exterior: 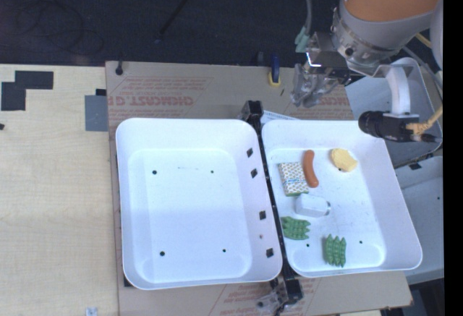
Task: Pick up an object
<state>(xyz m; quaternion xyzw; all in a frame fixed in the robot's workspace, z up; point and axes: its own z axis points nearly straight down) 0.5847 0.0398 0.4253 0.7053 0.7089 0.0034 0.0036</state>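
I see a pale wooden bench (51, 199) carrying a brown board (181, 94) with reversed red lettering; the background beyond the bench is dark, with cables. Two shallow white bins sit side by side on the board, joined by a row of black clips (257, 173). The left bin (130, 163) shows its bare floor with four small dark dots. The right bin (394, 235) contains all the objects: an orange sausage-shaped item (310, 168), touching a patterned packet (293, 178) on its left; a yellow rounded piece (343, 160) well apart toward the far right; a white block (312, 205) just below the packet; and two green pod-like items, one (295, 228) near the centre divider and one (333, 250) nearer the front wall. The arm (383, 3) enters from the upper right, with its tan section above the wrist. The gripper (312, 87) hangs over the board beyond the right bin's far edge, pointing down. Nothing sits between its fingers; I cannot tell how far apart they are.
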